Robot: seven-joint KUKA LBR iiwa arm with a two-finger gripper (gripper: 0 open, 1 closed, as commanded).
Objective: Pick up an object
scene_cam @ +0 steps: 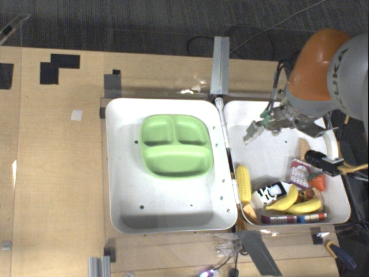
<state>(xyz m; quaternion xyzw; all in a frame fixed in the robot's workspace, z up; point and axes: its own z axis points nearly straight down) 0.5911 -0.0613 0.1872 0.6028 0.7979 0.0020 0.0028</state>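
Poised over the bare upper half of the right bin (230,154), tool (253,130) pointing toward the divider, nothing seen between its tips; open or closed impossible to tell at this size. Candidate objects heaped toward the near corner, below and right of the tool: corn cob (243,183) lying lengthwise along the left wall, bananas (297,202) beside it. Smaller items there jumbled, hard to identify.

Left bin (124,212): showing white, holding pale green tray (174,145). Right bin (260,160): showing white, holding yellow corn (244,184), yellow bananas (294,202), black-and-white box (270,193). Arm (328,68): showing grey, orange.
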